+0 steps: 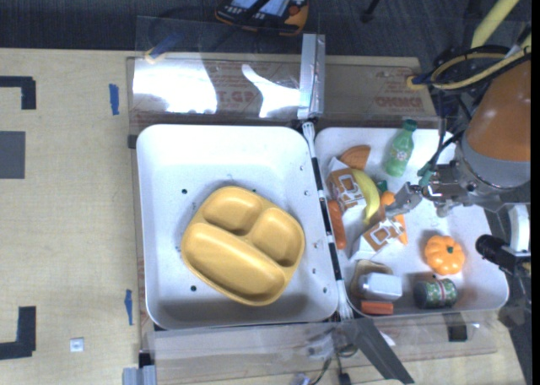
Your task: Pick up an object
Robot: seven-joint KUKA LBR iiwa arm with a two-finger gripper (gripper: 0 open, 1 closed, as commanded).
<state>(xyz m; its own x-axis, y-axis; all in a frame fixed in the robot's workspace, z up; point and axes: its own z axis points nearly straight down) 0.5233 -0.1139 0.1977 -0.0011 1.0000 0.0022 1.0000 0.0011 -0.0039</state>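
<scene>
Camera view puts our pincer (411, 196) over the right bin (494, 290), beside the banana (369, 195) — whether it is open or closed we cannot tell. We judge the banana light, soft and easily bruised — best taken across its middle. A small pumpkin (444, 253) sits nearby.

One fixed cam above my bench, looking down at a slant on both bins: left bin (160, 231) centre-frame, right bin (498, 286) by the right edge, my arm (498, 134) entering from there.
</scene>
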